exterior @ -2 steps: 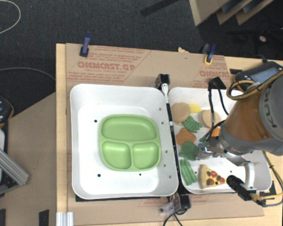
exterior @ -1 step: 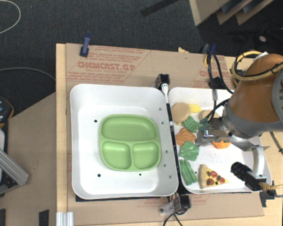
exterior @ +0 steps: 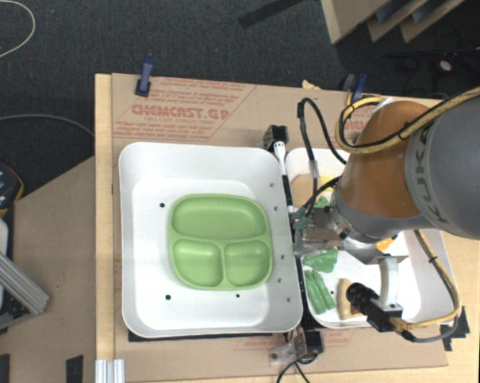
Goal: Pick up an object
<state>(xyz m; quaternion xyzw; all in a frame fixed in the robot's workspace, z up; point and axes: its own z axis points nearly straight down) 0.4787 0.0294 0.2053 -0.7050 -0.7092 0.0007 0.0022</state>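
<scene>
At the near edge of the tabletop (exterior: 177,359), a bare cardboard-coloured surface is seen, with a small clamp and cable (exterior: 300,352) at the bins' front junction. The left bin (exterior: 135,222) is a shallow white tray of smooth moulded plastic with rounded corners and small dark holes in its floor. In its middle a pale green divided plate (exterior: 220,240) is laid flat; it is matte, rounded-rectangular, with one wide compartment at the far side and two smaller ones at the near side.

In the right bin (exterior: 426,294), green objects (exterior: 319,289) of ribbed, elongated shape are seen near the left wall, and a tan piece (exterior: 348,299) lies just beside them. The gripper (exterior: 321,242) is lowered over this bin's left part, close above the green objects. Whether it is released or clenched cannot be told, as it is hidden beneath the wrist.

Above it the arm (exterior: 431,171) appears as a smooth grey cylinder with a glossy orange band (exterior: 380,165), looped by yellow-and-black cables (exterior: 370,113). Farther off, printed cardboard (exterior: 180,105) is seen.
</scene>
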